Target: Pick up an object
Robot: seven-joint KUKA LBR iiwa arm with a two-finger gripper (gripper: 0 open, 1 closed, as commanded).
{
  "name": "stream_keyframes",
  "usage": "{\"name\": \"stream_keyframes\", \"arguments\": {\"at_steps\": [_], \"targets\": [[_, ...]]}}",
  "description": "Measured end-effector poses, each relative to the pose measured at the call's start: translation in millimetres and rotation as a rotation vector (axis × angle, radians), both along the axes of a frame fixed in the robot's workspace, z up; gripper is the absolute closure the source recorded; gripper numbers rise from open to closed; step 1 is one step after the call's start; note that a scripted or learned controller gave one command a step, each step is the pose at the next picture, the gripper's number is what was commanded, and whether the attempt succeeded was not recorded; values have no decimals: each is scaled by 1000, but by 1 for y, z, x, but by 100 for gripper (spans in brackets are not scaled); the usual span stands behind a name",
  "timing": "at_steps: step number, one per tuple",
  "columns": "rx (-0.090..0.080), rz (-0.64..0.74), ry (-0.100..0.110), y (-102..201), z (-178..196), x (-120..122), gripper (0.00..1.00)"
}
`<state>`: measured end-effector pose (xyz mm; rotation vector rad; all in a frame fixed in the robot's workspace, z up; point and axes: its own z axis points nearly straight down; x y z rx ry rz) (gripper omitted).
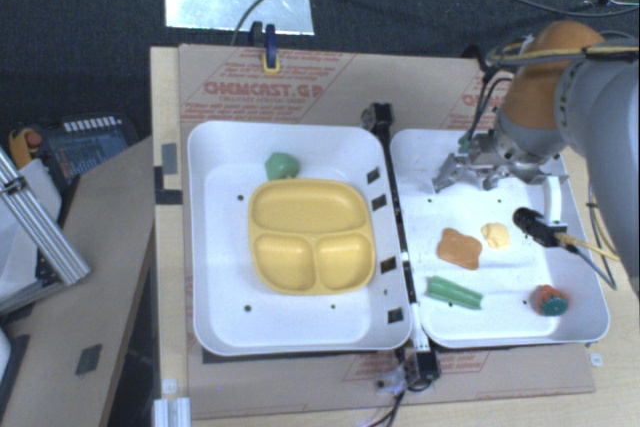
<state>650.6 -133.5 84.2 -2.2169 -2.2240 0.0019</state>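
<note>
Gripper (462, 172) sits at 12 o'clock in the right bin (590, 315); jaw state cannot be told, nothing seen held. Candidates below it: orange piece (459, 248) centre, pale yellow piece (495, 235) beside it, green bean (455, 292) at 7, red-teal item (548, 299) at 5. Left bin (215, 315): yellow tray (308, 235), green lump (282, 165).

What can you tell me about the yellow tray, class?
The yellow tray lies flat in the left white bin, near its middle. It looks like smooth moulded plastic, rounded at the corners, with three sections: one wide section across the far side and two smaller ones side by side nearer the camera. A small green object sits against its far edge.
</note>
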Motion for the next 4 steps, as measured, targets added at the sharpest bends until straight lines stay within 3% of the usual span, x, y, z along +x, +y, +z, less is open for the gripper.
{"name": "stream_keyframes", "arguments": {"at_steps": [1, 4], "targets": [[-2, 1, -7, -1, 15, 2, 100], [-1, 3, -8, 15, 145, 9, 100]]}}
